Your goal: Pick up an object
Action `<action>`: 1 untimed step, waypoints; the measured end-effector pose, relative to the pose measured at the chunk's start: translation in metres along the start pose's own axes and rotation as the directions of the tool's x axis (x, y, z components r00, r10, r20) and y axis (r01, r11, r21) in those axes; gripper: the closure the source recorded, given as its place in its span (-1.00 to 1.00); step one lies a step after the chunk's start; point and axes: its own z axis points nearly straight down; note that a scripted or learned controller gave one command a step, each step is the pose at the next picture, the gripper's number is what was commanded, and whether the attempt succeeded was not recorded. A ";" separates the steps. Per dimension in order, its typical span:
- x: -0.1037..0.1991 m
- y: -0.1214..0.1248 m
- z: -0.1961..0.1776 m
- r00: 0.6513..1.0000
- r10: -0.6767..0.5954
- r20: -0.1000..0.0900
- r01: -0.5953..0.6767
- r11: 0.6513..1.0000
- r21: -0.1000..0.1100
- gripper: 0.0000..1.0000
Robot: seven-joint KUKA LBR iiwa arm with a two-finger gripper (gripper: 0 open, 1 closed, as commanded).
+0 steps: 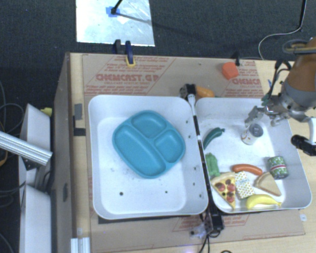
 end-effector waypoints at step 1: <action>0.000 0.002 -0.013 1.000 -0.002 0.001 0.002 1.000 -0.006 1.00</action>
